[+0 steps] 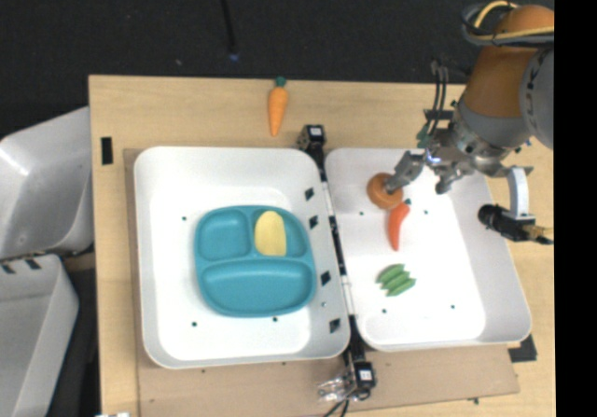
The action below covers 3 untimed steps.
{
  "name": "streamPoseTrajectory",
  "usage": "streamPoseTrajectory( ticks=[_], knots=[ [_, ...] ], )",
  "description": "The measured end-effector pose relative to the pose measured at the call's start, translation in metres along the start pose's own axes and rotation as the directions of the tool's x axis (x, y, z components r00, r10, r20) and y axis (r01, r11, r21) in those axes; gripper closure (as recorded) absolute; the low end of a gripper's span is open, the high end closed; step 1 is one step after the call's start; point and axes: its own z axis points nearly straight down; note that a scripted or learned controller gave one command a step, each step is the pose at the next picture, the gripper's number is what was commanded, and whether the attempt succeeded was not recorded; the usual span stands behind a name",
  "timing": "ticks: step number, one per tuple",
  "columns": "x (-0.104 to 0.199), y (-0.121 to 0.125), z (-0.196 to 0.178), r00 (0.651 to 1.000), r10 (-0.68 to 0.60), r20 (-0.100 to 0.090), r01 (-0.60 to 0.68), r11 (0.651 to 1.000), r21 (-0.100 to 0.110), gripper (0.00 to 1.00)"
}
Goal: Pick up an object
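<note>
The right bin (466,312) holds a brown round pastry (381,191) at its back left. A small red-orange pepper (397,225) lies just in front of it, and green pea pods (395,279) sit nearer the front. My gripper (426,173) hangs over the back of this bin, just right of the pastry. It is open, with one finger (407,170) close to the pastry's top edge and nothing between the fingers.
The left bin (168,312) holds a blue divided plate (233,280) with a yellow piece (270,233) in its upper right compartment. An orange carrot (277,107) lies on the bench behind the bins. Black clips mark the seam between the bins.
</note>
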Motion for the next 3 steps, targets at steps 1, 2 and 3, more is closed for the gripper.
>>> streamPoseTrajectory(
  ticks=[1, 2, 3],
  knots=[
    [0.0, 0.003, -0.008, 1.0, -0.002, 0.002, 0.002, 1.0, -0.014, 0.0],
    [-0.006, -0.001, 0.052, 1.0, -0.003, 0.003, 0.003, 1.0, -0.01, 0.0],
    [-0.008, 0.001, 0.1, 1.0, 0.001, 0.003, -0.001, 1.0, -0.016, 0.0]
  ],
)
